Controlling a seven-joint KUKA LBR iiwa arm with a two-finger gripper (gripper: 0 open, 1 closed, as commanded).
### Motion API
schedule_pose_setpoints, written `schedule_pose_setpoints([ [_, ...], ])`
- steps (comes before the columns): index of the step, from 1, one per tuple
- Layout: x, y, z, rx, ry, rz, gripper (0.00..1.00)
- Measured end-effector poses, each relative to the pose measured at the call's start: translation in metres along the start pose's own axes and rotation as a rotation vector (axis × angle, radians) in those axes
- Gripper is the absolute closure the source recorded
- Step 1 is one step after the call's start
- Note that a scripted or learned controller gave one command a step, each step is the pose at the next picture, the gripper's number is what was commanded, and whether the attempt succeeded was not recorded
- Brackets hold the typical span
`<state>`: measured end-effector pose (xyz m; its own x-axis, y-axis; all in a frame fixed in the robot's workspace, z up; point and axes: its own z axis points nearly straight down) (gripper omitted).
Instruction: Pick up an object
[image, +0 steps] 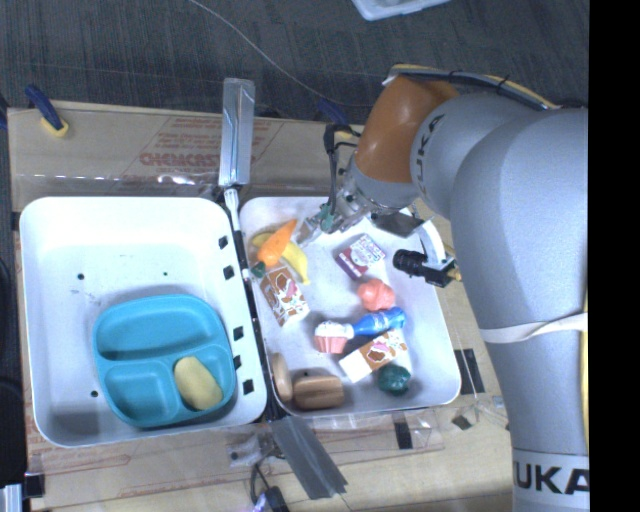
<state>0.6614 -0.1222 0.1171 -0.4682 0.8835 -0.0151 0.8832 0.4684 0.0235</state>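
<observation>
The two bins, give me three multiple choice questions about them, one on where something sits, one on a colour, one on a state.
1. Where is the yellow potato-like item?
A. In the blue tray's lower right compartment
B. In the right bin
C. On the bench

2. What colour is the divided tray?
A. Red
B. Blue
C. Green

3. How does the small blue bottle sit?
A. Standing upright
B. Lying on its side
C. Hanging from the arm

Answers: 1 A, it rests in that compartment of the tray in the left bin. 2 B, the tray is plainly light blue. 3 B, it lies flat on the floor of the right bin.
</observation>
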Motion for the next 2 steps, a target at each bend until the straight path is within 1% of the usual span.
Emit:
schedule_pose_setpoints([
  [1,0.000,0.000,0.001,0.002,0.001,-0.001,0.00],
  [2,0.009,0.001,0.015,0.020,0.012,-0.087,0.00],
])
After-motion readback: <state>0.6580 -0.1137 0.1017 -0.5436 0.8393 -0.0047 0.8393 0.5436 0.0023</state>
